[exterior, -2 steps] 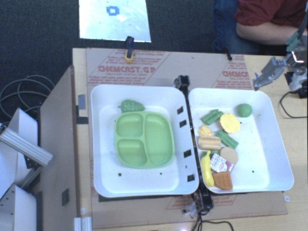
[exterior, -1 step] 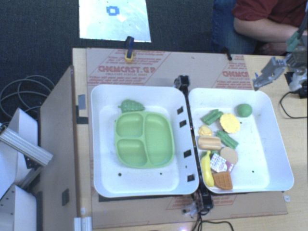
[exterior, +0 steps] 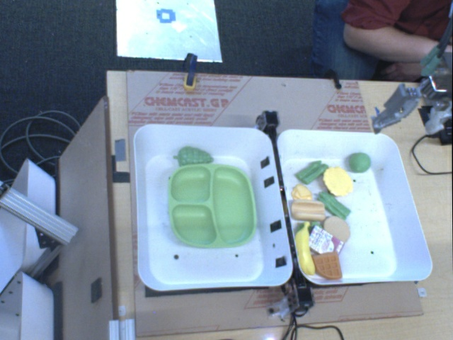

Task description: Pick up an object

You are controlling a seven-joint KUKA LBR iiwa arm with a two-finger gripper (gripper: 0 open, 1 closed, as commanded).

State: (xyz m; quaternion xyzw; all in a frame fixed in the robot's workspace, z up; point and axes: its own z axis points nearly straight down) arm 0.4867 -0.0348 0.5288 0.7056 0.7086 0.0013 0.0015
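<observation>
The right bin (exterior: 396, 218) holds several toy foods along its left side. Among them are a green ball (exterior: 359, 162), a yellow round piece (exterior: 338, 182), two green pods (exterior: 311, 171), a bun (exterior: 308, 210), a banana (exterior: 304, 250), a waffle (exterior: 327, 266) and a small printed packet (exterior: 322, 241). My gripper (exterior: 391, 113) hangs above the bench just beyond the right bin's far right corner, well apart from every item. Nothing shows in it.
The left bin (exterior: 152, 190) holds a green divided plate (exterior: 212, 205) with a green leafy toy (exterior: 193, 156) at its far edge. A black divider (exterior: 277, 190) joins the bins. A person in red (exterior: 396, 6) sits at the far right. A yellow clamp (exterior: 190, 73) stands behind the bins.
</observation>
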